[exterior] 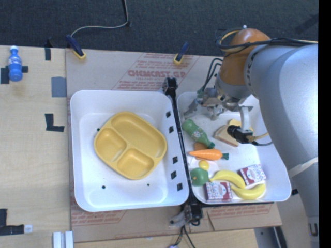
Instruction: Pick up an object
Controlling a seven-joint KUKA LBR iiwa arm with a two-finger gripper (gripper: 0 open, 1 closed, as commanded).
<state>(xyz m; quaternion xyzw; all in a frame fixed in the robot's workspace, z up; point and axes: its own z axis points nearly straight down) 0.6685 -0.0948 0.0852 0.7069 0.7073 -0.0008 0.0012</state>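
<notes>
My gripper hangs over the far end of the right bin, below the arm's orange band. Just in front of it lies a green bottle, apart from the gripper. To the right of the bottle is a tan bread slice. An orange carrot lies across the middle of the bin. Nearer the front are a small yellow piece, a green pepper, a yellow banana and two red cartons. I see nothing held by the gripper.
The left bin holds a yellow compartment tray. A black divider runs between the bins. The grey arm covers the bench's right side. A small blue bottle stands far left; two yellow clamps sit at the cardboard's far edge.
</notes>
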